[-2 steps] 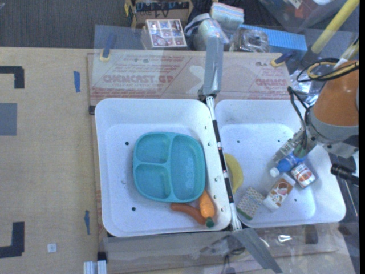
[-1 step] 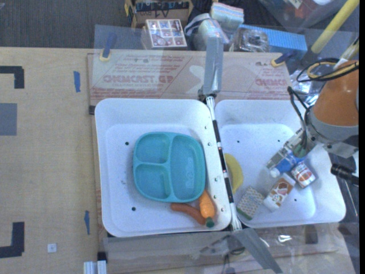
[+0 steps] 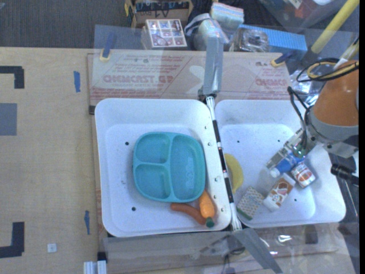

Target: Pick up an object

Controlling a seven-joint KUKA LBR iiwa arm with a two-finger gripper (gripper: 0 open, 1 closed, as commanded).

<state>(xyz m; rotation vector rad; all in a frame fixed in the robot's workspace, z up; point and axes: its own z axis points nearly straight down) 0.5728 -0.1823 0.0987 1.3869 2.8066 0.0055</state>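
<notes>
Worktop (image 3: 40, 153) first: at your far left it lies bare and tan, with a few dark marks and blue tape strips. Next comes the left bin (image 3: 111, 124), shallow and white. You will find a teal divided plate (image 3: 169, 167) lying flat in the middle of it, three compartments facing up. Just past the plate's near right corner sit a toy carrot (image 3: 206, 206) and a brownish sausage-shaped piece (image 3: 186, 209), the two touching each other close to the bin's front right corner.

Move on across the divider and you reach the right bin (image 3: 256, 124). A yellow piece (image 3: 235, 171) lies hard against its left wall. Near the front of this bin you see a small patterned packet (image 3: 250, 201), and just beside it to the right a small white carton (image 3: 278, 192) with red print, tilted. A little can with a red label (image 3: 304, 175) lies just right of the carton. Above these, a blue and white object (image 3: 284, 165) lies on the bin floor directly under the gripper (image 3: 292, 151).

The arm comes in from your right, orange band (image 3: 336, 99) high above the wrist, and the gripper hangs low over that cluster. You cannot tell whether the fingers are open or closed, nor whether they have hold of anything; the wrist hides them from this angle.
</notes>
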